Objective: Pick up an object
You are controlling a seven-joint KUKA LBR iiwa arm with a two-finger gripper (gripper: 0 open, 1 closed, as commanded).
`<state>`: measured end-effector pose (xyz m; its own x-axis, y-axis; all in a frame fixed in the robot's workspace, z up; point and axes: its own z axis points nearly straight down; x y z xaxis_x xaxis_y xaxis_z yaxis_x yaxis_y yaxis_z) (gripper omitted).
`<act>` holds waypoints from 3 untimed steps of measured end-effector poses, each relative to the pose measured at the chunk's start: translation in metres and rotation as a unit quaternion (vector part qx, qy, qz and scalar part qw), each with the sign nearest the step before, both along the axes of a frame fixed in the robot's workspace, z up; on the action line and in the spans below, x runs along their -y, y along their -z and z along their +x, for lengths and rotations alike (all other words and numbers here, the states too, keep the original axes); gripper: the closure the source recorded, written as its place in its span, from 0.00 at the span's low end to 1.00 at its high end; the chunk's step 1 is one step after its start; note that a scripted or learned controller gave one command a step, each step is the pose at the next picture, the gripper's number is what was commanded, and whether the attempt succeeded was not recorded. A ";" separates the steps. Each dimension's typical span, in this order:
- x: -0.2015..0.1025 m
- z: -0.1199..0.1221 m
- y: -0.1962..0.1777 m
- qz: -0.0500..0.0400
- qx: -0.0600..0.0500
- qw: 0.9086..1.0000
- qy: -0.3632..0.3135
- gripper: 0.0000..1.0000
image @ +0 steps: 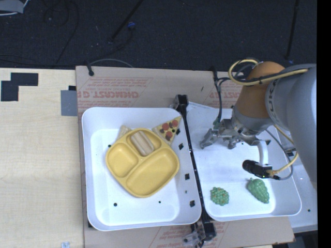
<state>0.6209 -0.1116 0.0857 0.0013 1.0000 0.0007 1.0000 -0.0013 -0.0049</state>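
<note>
**Nothing in my grip; two green pieces lie below me in the right bin**

The things I could pick up nearest to me are two green pieces on the floor of the right bin (pixel 225 170). The rounder knobbly green piece (pixel 219 196) lies near the bin's front edge, close to the divider between the bins. The longer green piece (pixel 258 190) lies beside it toward the bin's right wall, with a gap between them. Both lie apart from my gripper (pixel 220 138), which hangs over the far half of this same bin, toward the top of the view. Its two metal fingers (pixel 207 140) look spread, with white bin floor showing between them. They pinch nothing and touch neither green piece.

The left bin (pixel 103 203) holds a yellow divided plate (pixel 155 177), turned at an angle near the bin's middle. A tan bread-like piece (pixel 142 142) lies in its smaller far compartment; the other compartments show bare yellow. A toy pizza slice (pixel 168 129) lies just beyond the plate's far right edge, near the divider, and I cannot tell whether it touches the plate.

Both bins sit on a sheet of brown cardboard (pixel 129 89) on the pale wooden bench (pixel 36 164).
</note>
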 end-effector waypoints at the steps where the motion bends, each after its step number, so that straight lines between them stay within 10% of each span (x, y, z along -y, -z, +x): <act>1: 0.001 0.000 -0.011 0.000 0.000 1.000 0.002 1.00; 3: 0.006 0.007 -0.123 -0.001 0.003 1.000 -0.001 1.00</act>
